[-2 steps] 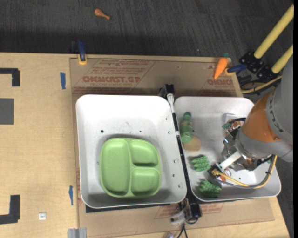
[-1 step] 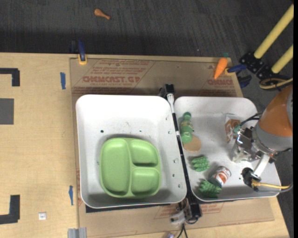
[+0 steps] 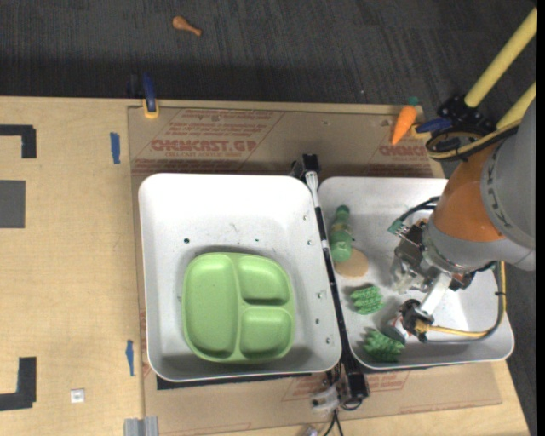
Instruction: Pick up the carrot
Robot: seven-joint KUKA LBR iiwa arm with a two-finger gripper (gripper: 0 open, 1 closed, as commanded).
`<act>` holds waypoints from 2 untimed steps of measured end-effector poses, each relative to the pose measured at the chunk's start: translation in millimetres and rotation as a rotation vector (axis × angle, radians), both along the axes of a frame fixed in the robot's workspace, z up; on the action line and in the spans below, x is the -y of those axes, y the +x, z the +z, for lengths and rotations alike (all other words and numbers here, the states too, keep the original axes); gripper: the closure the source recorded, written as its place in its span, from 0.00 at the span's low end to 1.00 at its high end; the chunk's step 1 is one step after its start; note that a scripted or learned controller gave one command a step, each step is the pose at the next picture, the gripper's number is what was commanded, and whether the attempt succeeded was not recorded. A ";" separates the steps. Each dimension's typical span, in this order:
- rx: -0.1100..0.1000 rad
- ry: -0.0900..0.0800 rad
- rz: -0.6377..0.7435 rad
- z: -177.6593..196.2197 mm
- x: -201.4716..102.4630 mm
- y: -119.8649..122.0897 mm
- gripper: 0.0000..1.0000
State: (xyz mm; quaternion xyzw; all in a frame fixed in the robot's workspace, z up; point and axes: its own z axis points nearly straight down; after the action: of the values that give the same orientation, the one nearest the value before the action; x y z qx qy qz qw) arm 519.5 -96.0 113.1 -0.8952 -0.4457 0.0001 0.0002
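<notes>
One carrot (image 3: 404,124) lies on the bench (image 3: 68,255) past the right bin's (image 3: 375,203) far edge; the gripper (image 3: 414,288), opening unclear, should lift out toward it.

Two white bins are here, the left bin (image 3: 221,213) and the right bin (image 3: 383,204). There is one green divided plate (image 3: 238,305), one carrot (image 3: 404,122), one green bottle-shaped piece (image 3: 341,237) and one tan rounded piece (image 3: 352,267). Bumpy green pieces number two, the upper bumpy piece (image 3: 366,298) and the lower bumpy piece (image 3: 383,344). There is one small orange bit (image 3: 186,25) and one blue clamp (image 3: 151,89)
</notes>
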 end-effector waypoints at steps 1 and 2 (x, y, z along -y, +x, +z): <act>0.016 0.005 0.033 -21.3 13.4 -30.1 1.00; 0.014 -0.006 0.227 -22.5 107.2 12.0 1.00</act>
State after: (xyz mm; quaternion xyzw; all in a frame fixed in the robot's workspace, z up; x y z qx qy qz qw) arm 531.5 -203.2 90.7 -0.8388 -0.5444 -0.0049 -0.0057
